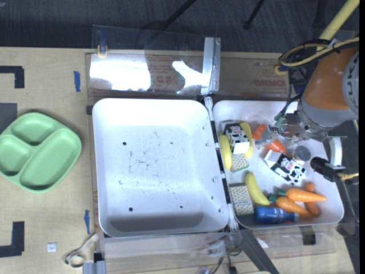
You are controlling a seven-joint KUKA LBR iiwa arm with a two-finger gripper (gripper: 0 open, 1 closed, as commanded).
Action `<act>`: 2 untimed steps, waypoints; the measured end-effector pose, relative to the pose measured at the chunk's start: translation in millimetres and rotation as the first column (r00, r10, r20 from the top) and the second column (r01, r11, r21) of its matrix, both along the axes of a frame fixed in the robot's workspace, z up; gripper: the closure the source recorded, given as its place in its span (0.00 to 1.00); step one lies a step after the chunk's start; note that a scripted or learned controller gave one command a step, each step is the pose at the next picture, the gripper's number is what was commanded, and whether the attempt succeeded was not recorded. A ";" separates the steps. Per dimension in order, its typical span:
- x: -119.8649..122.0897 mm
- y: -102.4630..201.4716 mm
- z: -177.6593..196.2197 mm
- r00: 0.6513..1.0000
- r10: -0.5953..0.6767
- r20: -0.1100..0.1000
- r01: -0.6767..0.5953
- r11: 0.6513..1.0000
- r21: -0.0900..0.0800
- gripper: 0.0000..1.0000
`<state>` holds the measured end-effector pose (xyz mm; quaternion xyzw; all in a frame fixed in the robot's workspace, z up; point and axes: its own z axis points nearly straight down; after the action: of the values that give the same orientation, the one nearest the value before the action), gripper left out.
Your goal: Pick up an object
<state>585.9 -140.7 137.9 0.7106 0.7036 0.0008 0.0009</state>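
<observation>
Robotics lab or test cell, not a domestic space. Evidence: plywood bench (45,210) with black tape markers (14,76) and blue tape tabs (77,80) as fiducials; two shallow white bins (114,119) fixed side by side, a clear acrylic panel (151,67) behind them; grey industrial arm with orange band (331,87) and loose yellow cabling (296,53); dark carpeted floor with black tripod legs (262,4). Right bin contents are toy plastic foods (256,190), typical grasp-trial props. Green divided plate (37,151) sits on the bench at left.
</observation>
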 end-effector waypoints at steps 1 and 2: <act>35.3 -18.0 -51.4 0.996 0.089 0.003 -0.089 0.996 -0.003 0.00; 36.7 -17.7 -40.2 0.996 0.089 0.008 -0.089 0.996 -0.004 1.00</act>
<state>622.5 -158.4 97.7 0.6785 0.7346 0.0025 0.0048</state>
